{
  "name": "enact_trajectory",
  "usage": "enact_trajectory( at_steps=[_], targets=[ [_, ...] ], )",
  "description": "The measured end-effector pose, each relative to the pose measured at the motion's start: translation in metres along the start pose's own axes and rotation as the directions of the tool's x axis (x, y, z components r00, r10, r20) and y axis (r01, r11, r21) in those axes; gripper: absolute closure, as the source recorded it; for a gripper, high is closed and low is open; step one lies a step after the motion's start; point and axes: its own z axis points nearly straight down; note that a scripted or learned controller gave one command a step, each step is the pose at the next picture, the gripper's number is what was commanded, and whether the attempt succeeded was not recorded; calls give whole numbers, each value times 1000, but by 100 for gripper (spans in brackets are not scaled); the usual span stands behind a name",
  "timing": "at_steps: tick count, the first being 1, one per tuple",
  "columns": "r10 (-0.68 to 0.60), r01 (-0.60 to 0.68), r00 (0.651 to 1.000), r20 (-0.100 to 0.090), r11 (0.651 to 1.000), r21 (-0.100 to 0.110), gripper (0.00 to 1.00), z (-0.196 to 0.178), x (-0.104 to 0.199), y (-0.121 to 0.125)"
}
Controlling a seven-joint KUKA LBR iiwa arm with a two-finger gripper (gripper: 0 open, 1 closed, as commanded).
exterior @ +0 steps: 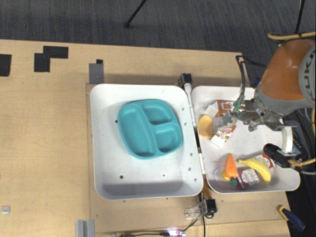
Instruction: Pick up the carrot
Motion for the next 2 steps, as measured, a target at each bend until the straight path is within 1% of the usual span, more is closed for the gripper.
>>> enact_trajectory(
  at_steps=[1,2],
  targets=[
    [-145,145,989,0,989,2,0,61,1,-55],
    [-219,219,976,2,976,-7,0,108,-4,-60]
  ],
)
